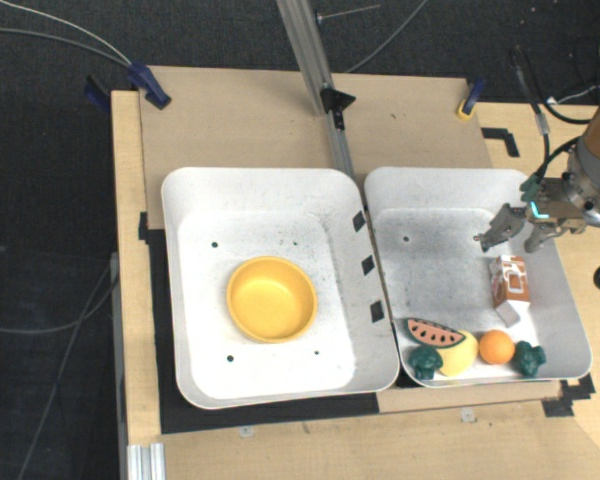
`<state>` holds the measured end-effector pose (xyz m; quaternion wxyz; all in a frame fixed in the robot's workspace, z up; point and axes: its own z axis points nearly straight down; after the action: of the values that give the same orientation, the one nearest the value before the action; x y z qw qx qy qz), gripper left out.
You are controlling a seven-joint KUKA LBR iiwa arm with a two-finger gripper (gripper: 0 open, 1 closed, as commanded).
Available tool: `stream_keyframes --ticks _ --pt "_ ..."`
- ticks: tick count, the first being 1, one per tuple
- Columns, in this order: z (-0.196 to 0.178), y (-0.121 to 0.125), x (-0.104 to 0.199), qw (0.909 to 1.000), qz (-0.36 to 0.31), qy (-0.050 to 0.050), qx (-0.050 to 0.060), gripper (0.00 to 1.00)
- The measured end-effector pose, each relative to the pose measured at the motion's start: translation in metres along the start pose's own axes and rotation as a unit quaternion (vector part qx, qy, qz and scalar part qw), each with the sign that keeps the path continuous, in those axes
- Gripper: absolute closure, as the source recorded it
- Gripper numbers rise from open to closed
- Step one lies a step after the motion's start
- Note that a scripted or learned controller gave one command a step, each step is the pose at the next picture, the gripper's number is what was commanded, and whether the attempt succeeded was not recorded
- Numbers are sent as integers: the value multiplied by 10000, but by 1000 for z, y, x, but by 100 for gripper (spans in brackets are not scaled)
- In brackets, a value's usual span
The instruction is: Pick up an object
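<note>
Pincer (512, 230) poised over right bin (420, 268), fingers spread, gripping nothing; positioned apparently for descent on brown carton (511, 280), lying just below and likeliest pick; further below, clustered against near wall as if slid there: one orange (496, 348), one watermelon slice (435, 332), one yellow fruit (462, 354), two dark green pieces (426, 362); well to left, in left bin (195, 298), one yellow bowl (271, 298), flat, apart from all else; two bins counted.
</note>
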<state>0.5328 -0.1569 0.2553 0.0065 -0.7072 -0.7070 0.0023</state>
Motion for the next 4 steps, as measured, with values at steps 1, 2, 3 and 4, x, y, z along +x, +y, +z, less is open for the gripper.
stream_keyframes --ticks 1,2,3,4 --pt "-3 1 0 10000 -3 -4 -28 0" --pt "62 -2 -2 10000 3 8 29 0" --pt "123 -10 6 10000 1 12 26 0" --pt "164 -11 7 10000 3 19 29 0"
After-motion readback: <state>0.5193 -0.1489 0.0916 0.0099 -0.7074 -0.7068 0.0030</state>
